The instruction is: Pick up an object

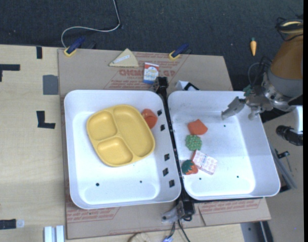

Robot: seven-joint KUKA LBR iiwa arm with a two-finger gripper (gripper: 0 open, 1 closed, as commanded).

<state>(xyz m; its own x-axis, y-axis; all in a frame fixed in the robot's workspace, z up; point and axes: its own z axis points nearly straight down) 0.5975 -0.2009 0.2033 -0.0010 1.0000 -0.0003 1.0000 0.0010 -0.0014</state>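
1. Gripper point(235, 109) hangs over the right white bin's point(260, 150) upper right area, carrying nothing.
2. Nearest target: the small orange wedge-shaped toy point(197, 127), lying just above the green knobbly toy point(193, 142).
3. It likely handles light and stiff; grasp across its flat sides.

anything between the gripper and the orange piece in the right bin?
Nothing visible. The gripper hangs over the right bin's upper right part; the orange piece lies down and to the left of it across bare white floor. The green piece sits just past it, on the far side.
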